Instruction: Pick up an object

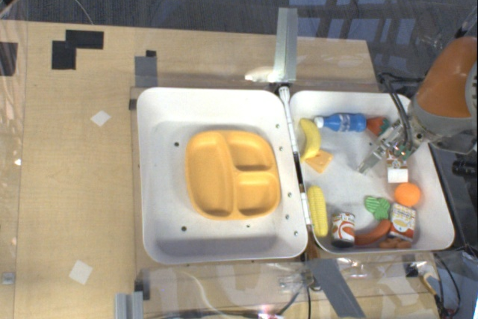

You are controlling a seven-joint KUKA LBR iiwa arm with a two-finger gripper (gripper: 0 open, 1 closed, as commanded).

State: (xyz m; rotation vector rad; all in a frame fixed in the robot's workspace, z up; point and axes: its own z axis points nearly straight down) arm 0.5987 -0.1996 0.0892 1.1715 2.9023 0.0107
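The right bin (441,231) holds several toy foods: a yellow banana (310,137), a cheese wedge (320,161), a blue bottle (341,122) lying on its side, a corn cob (318,210), a white cube (397,175), an orange ball (408,194), a green piece (377,205), a small can (343,228), a brown sausage (369,236) and a small carton (403,220). My gripper (377,148) hangs low over the bin's upper right part, just right of the cheese and below the bottle. Its fingers stand open with nothing between them.
The left bin (160,235) holds a yellow divided tray (231,174). A metal post (286,48) rises behind the seam between the bins. The arm's orange band (448,82) sits over the right bin's far right corner.
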